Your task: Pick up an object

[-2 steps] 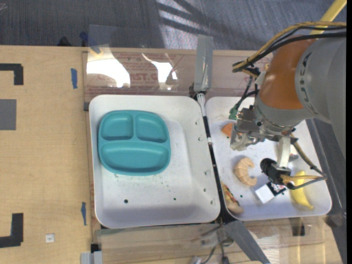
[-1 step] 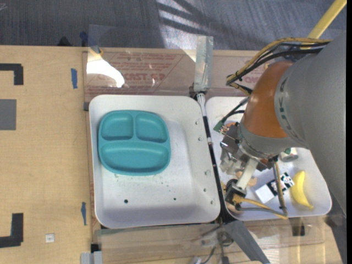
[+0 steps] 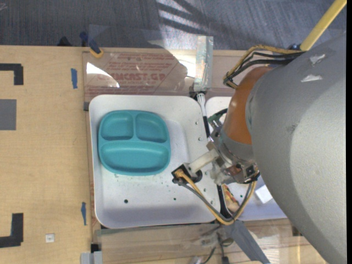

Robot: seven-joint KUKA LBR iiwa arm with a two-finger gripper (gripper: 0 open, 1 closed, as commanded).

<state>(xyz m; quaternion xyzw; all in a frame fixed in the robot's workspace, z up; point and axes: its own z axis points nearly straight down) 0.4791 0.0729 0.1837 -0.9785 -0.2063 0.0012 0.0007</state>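
Observation:
A teal plate with three compartments lies flat in the left white bin, toward its far left part. The grey arm with its orange band reaches in from the right and covers most of the right bin. Its wrist and cables hang over the seam between the two bins. The gripper sits low over the right bin's left edge, to the right of the plate and apart from it. The arm's own bulk and the cables hide its tips.
A clear plastic sheet lies behind the bins. Brown bench board with black markers stretches to the left. A yellow rod crosses the top right corner. A white object peeks out under the arm in the right bin.

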